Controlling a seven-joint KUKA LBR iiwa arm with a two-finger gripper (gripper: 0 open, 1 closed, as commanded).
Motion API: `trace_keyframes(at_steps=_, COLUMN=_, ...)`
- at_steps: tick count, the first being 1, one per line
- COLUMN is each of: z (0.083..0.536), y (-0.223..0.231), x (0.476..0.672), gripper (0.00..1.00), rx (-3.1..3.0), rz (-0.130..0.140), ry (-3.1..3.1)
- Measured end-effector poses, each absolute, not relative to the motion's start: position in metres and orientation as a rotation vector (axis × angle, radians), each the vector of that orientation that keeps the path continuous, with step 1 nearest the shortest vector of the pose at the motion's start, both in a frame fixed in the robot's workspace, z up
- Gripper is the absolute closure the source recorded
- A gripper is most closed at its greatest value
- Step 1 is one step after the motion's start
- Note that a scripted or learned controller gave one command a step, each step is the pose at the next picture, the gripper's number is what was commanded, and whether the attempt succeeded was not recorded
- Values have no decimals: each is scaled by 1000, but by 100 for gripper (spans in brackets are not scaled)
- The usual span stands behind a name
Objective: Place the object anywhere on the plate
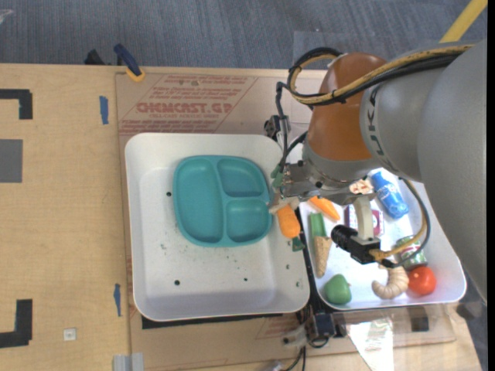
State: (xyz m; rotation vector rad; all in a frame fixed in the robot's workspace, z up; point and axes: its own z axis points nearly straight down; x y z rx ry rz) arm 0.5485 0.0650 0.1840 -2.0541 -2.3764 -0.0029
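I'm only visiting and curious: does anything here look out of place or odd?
Yes: an orange carrot-like toy sits at the divide between the two bins, just off the teal plate's right edge, beneath the gripper. The other toys lie jumbled in the right bin.

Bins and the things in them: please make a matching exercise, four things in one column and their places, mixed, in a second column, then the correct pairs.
Things:
1. plate
2. orange carrot
3. tomato
4. blue bottle

Places:
A. right bin, near corner
B. left bin, far part
C. right bin, far side, beside the arm
D. between the bins, at the plate's right edge

Pairs: 1-B, 2-D, 3-A, 4-C
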Motion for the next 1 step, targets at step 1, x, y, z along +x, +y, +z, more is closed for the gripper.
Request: trace_keyframes(at_steps=1, z=184, y=62, x=549, gripper=0, rx=-2060, rz=0, ry=-2373)
